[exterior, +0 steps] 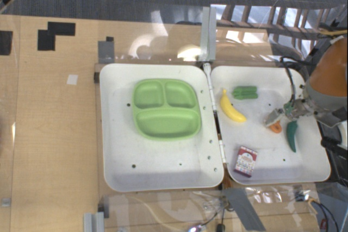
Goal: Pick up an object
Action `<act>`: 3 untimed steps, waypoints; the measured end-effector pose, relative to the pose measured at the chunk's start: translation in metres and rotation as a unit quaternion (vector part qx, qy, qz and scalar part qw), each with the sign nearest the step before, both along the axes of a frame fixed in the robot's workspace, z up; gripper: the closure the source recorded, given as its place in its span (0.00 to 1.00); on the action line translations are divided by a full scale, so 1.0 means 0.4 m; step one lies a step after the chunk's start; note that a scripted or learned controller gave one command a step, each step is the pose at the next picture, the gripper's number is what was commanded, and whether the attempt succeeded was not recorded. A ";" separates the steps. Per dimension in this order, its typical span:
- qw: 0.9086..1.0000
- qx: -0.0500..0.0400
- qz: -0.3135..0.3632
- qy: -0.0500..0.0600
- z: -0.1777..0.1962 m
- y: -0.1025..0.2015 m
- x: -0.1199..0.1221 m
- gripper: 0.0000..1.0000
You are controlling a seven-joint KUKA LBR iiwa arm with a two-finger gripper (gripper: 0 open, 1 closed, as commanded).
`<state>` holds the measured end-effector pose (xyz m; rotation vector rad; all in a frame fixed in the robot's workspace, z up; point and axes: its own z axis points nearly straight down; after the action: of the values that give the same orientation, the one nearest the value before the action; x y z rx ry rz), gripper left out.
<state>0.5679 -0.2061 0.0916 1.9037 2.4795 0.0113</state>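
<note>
Just beneath the pincer (279, 115) (spread or pressed together, I cannot tell) lies an orange object (275, 127).

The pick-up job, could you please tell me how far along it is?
Nothing looks lifted: the banana, green block, red box and dark green pepper all lie in the right bin. The tool sits low over a small orange piece. Grasping and lifting remain.
</note>
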 end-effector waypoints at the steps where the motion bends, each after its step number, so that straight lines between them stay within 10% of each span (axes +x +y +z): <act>1: 1.000 0.000 0.011 -0.001 0.000 -0.001 0.000 0.00; 3: 1.000 0.000 0.027 -0.001 0.000 0.002 -0.008 0.00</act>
<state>0.5648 -0.2053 0.0918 1.8337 2.5292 0.0127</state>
